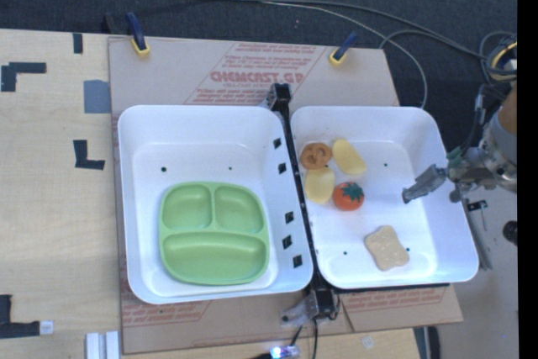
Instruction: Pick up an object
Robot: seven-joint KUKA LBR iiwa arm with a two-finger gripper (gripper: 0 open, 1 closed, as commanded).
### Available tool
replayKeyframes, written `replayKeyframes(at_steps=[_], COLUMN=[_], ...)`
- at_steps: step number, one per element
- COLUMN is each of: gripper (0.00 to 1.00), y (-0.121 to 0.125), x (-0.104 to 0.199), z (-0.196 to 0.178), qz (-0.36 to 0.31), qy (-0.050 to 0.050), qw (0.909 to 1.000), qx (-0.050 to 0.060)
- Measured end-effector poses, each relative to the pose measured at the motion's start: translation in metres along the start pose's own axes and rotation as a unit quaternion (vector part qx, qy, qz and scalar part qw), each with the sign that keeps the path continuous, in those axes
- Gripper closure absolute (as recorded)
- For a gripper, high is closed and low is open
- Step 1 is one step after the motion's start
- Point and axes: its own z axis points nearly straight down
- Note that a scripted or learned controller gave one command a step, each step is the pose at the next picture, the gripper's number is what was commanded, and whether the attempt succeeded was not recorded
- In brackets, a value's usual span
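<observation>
Grey claw (418,187) hangs over the right bin's (420,124) far edge, its grip state impossible to tell, with the tomato (348,196) well to its left and the cracker (386,248) below-left.

My gripper (423,185) is dark grey metal with a slim, tapered finger. Behind it my wrist is a pale grey housing with dark fittings. Yellow and black cables loop above it.

White bins (139,130); green tray (214,233); red tomato (348,196); yellow pieces (348,155) at twelve o'clock of it; tan toast (387,248); brown cookie (316,154).
</observation>
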Motion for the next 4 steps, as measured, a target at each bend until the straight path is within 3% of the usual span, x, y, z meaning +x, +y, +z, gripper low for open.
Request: replayKeyframes(at_steps=[1, 4], gripper=[0.0, 0.0], y=[0.002, 0.003], x=[0.0, -0.002], z=[-0.005, 0.156], qz=[-0.002, -0.002], qy=[-0.001, -0.002], qw=[1.0, 1.0], qx=[-0.005, -0.006])
